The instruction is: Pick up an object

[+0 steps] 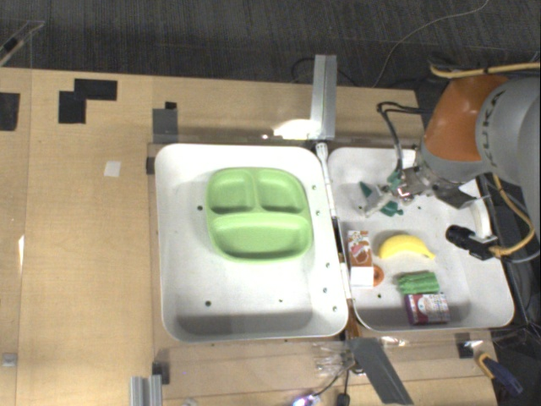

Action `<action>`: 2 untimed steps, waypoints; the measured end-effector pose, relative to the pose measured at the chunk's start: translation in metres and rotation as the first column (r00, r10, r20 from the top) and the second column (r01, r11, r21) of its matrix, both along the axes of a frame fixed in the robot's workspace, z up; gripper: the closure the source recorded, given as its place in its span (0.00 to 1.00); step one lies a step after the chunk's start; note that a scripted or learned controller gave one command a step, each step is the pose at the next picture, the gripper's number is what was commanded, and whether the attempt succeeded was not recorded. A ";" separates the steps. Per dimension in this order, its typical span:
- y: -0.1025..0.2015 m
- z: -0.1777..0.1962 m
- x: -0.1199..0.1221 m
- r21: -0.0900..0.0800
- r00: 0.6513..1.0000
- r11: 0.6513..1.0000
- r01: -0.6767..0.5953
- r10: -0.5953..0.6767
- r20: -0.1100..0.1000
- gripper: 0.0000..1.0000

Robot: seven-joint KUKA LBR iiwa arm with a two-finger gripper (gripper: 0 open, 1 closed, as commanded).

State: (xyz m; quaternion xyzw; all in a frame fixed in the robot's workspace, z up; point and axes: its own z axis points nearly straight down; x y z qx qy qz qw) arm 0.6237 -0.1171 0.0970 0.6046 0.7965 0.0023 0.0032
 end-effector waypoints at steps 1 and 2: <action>0.000 0.012 0.002 0.000 1.000 1.000 -0.001 0.001 0.006 1.00; 0.076 0.090 0.017 0.002 0.997 0.997 0.075 -0.075 -0.001 1.00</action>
